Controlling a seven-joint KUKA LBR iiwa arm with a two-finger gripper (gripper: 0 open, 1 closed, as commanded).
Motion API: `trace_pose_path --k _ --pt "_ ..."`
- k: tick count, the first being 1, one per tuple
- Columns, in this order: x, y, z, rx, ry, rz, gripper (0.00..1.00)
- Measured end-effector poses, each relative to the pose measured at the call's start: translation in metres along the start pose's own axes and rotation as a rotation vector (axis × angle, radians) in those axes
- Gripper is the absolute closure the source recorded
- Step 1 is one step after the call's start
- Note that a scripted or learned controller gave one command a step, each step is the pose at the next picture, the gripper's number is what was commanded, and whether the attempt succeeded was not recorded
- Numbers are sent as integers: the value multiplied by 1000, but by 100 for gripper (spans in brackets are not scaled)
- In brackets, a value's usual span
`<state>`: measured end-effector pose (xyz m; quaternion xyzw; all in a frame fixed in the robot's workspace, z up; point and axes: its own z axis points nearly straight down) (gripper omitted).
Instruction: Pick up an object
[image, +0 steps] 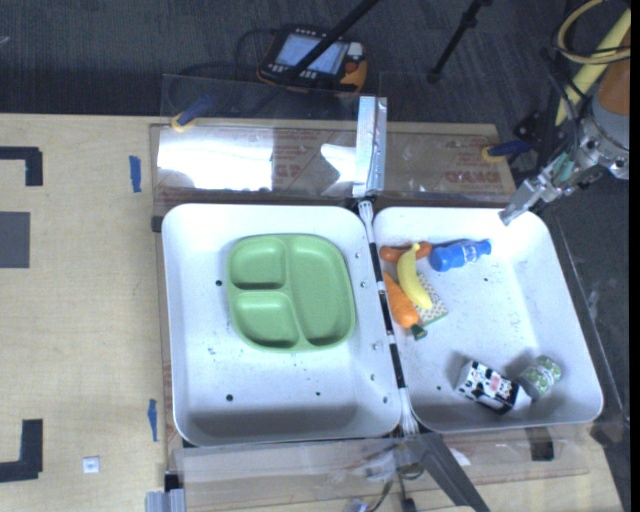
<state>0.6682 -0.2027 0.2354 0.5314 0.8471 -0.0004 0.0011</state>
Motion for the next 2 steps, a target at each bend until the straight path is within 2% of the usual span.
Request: trace_pose_path --k 1,2 --pt "51 23 93 4 6 -112 0" --pt "79 35 140 13 9 -216 0"
